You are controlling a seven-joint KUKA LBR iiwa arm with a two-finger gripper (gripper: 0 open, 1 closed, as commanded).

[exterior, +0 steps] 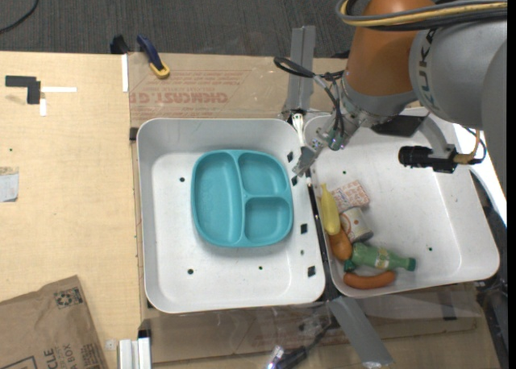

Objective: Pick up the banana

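The yellow banana lies in the right bin, by its left wall, just below the gripper. Whether the fingers are spread cannot be told. The banana is long, slim, and lies lengthwise.

- The left bin holds a divided tray near its middle.
- Right of the tray, in the right bin, lies the banana.
- A bottle lies beyond the banana.
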